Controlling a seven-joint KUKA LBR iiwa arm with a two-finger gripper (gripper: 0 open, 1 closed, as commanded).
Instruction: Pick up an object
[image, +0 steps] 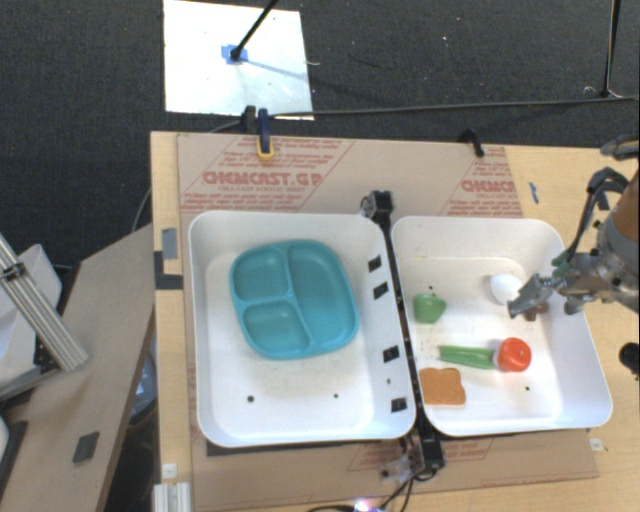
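Two white bins sit side by side on the bench (170, 330), a teal divided plate (294, 298) in the left, while in the right a green stick (466, 354) lies lengthwise left-to-right, touching an orange ball (514, 354), below the gripper (524, 303), beside a white egg (503, 287).

- 2 white bins: left bin (215, 300), right bin (575, 345)
- 1 teal divided plate (293, 297), centre-left of frame
- 5 small items, centre-right: green piece (429, 308), white egg (503, 287), green stick (465, 354), red ball (514, 354), orange slab (442, 386)
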